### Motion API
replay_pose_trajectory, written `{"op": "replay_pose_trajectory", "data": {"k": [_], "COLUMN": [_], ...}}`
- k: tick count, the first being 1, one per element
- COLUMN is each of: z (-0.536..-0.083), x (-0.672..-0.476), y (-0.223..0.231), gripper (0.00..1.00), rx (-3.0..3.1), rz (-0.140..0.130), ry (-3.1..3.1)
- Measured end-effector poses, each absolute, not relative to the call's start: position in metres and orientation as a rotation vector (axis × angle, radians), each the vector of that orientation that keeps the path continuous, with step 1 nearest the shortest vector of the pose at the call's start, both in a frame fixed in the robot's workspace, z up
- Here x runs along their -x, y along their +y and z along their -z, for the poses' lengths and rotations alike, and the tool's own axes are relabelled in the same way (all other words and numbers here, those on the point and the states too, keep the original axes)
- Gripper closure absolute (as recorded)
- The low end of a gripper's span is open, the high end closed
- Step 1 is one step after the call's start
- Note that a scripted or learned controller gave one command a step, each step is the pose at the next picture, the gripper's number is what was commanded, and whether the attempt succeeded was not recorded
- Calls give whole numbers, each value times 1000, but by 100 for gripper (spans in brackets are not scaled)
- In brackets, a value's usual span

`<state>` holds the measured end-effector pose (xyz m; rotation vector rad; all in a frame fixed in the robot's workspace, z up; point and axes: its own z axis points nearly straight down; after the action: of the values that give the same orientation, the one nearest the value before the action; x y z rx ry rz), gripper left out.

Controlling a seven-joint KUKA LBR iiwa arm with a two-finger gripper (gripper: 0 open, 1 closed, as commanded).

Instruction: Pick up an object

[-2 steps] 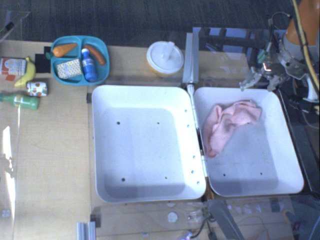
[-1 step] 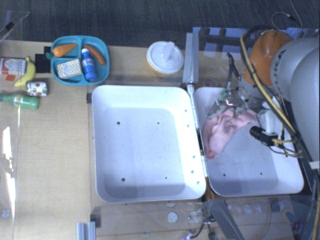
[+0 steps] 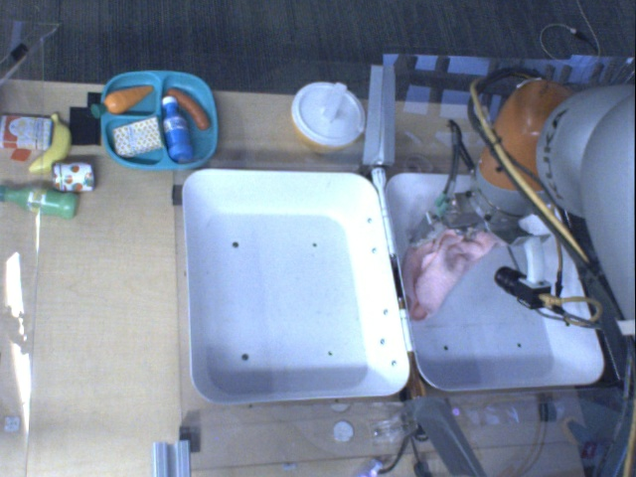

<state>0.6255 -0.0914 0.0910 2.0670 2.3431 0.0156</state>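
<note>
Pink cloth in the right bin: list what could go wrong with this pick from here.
The pink cloth is limp and bunched, so it may sag or slip free on lifting. It lies close to the right bin's left wall, so it could snag there. The arm's black and yellow cables hang low over the bin and might catch.

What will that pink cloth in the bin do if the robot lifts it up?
The pink cloth lies crumpled and folded in the right bin, so it is probably floppy and would droop from the gripper. It looks thin, so likely light. It should not roll, though a loose fold might slip free.
</note>
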Motion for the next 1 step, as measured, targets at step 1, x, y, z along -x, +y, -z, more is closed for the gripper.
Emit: {"op": "replay_pose_trajectory", "data": {"k": [1], "z": [-91], "x": [-614], "y": [-90], "gripper": [0], "rx": [-2024], "rz": [-17], "ry": [2379]}}
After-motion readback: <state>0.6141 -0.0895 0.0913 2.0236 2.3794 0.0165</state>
